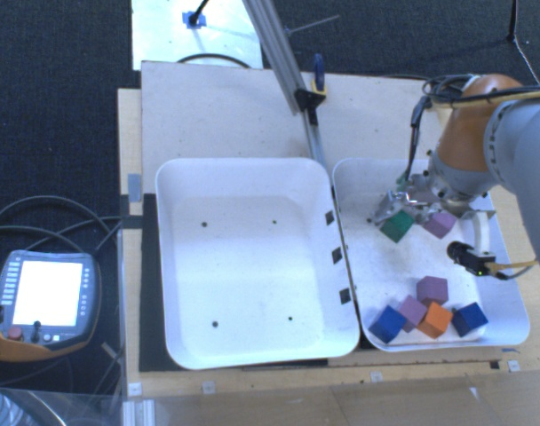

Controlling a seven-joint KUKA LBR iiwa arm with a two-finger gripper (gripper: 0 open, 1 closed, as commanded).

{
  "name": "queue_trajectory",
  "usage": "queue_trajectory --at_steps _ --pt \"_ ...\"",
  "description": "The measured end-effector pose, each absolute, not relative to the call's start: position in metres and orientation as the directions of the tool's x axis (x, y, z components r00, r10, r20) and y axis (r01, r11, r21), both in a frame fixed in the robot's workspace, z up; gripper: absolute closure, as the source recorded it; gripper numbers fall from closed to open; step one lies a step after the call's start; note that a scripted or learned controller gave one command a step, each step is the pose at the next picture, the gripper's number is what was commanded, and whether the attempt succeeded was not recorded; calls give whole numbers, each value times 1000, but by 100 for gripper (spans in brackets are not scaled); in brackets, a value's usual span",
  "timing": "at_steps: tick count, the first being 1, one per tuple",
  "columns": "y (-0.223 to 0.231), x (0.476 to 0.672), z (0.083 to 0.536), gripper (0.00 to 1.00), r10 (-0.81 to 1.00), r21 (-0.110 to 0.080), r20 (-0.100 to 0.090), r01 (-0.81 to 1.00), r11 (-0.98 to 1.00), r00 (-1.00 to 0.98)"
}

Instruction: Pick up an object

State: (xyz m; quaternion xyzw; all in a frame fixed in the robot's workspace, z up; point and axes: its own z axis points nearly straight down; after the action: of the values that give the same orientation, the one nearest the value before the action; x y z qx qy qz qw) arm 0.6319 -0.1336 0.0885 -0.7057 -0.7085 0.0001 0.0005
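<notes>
The right bin (369, 264) holds several small blocks. A green block (396, 228) sits in its upper part, directly under and touching my gripper (393, 209), which reaches in from the right on the grey arm with its orange band (465, 136). From this angle I cannot make out whether the green block is between the gripper's tips or only beneath them. A purple block (440, 224) lies just right of the green one, partly under the wrist.
Near the right bin's front edge lie a purple block (432, 288), a mauve block (412, 311), an orange block (435, 319) and two blue blocks (387, 323) (469, 319). The left bin (243, 169) stands alongside. A metal pole (279, 47) slants over the bench's back.
</notes>
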Motion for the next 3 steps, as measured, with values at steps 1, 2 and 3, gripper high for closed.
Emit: queue_trajectory --at_steps 1,2,3 --pt "-134 634 102 100 1000 4 0 1000 6 -6" --pt "-127 634 149 100 1000 7 0 1000 6 -6" --pt "-122 634 194 100 1000 7 0 1000 6 -6"
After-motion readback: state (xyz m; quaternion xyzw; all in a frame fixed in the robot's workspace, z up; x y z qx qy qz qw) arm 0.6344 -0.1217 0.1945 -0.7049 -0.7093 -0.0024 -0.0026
